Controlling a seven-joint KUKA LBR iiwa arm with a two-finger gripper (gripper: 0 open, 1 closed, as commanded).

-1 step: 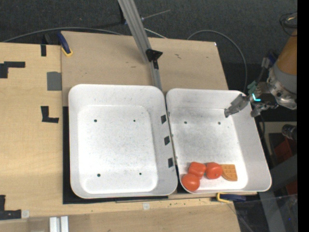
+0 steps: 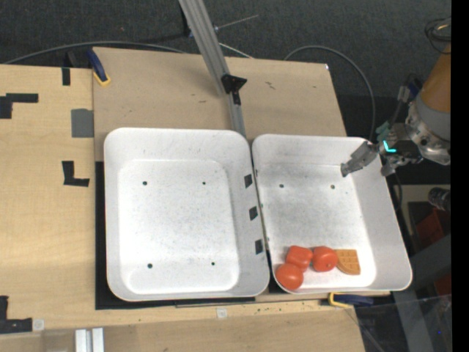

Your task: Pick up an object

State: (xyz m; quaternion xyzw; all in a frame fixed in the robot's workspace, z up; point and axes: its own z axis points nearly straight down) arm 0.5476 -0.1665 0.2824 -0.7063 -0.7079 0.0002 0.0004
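The grey two-finger gripper [image 2: 357, 160] hovered at the right white bin's [image 2: 308, 211] far right corner; its finger state could not be told. The approach step was judged underway. The next move called for reaching toward the red rounded objects [image 2: 300, 264] at the near edge.

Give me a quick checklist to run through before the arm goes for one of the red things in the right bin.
1. Targets in view: ok. Three red objects and an orange waffle piece lie at the near edge of the right bin.
2. Gripper free of load: ok, nothing shows between its fingers.
3. Gripper over a target: not ok. It sits at the bin's far right corner, well away from the objects.
4. Targets separated: not ok. The red objects touch one another, so a clean single grasp looks harder.
5. Path clear: ok. Bare bin floor lies between gripper and objects.
6. Finger opening: cannot tell.
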